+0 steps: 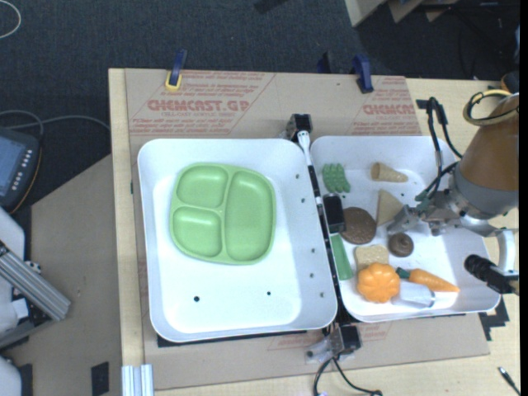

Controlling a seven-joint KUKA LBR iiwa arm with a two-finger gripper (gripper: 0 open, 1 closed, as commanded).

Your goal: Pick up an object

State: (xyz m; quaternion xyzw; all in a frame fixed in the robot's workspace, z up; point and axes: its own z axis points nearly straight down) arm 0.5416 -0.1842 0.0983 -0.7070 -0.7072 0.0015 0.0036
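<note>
The right bin (462, 246) holds several toy foods. Among them are a tan cone (388, 172), a tan wedge (387, 206), a large brown disc (358, 225) and a small brown round piece (401, 243). An orange pumpkin (378, 282), a carrot (426, 280) and a pale bread slice (370, 255) lie toward the front. My gripper (421, 218) hangs low over the bin's middle, just above the small brown piece and right of the wedge. Nothing can be seen in its grasp.
The left bin (165, 295) carries a green divided plate (223, 213). In the right bin's left side lie a green ridged piece (334, 177), a black block (333, 211) and a long green stick (341, 254). A pale blue-white item (417, 299) lies under the carrot.
</note>
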